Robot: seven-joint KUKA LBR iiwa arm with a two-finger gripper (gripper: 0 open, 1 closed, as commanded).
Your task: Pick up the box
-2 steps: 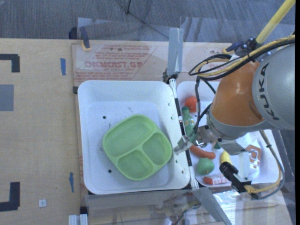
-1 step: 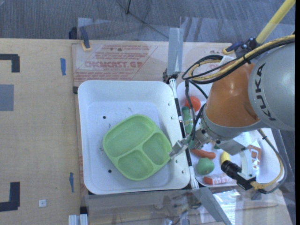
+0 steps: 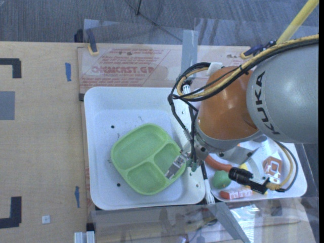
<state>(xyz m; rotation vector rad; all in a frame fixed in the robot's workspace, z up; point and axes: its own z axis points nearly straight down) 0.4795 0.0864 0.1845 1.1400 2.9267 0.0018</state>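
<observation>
A white box with an orange print (image 3: 272, 167) lies in the right bin (image 3: 302, 186), partly behind a yellow cable. A small flat red and white packet (image 3: 238, 194) rests at that bin's front edge. My gripper (image 3: 176, 167) hangs over the left bin (image 3: 96, 135), at the right rim of a green divided plate (image 3: 144, 158), well to the left of the box. The arm's orange band and grey body hide most of the right bin.
In the right bin, a green ball (image 3: 220, 179) and an orange carrot-shaped piece (image 3: 217, 162) sit just right of the wall between the bins. Black cables loop around the wrist. The green plate fills the middle of the left bin.
</observation>
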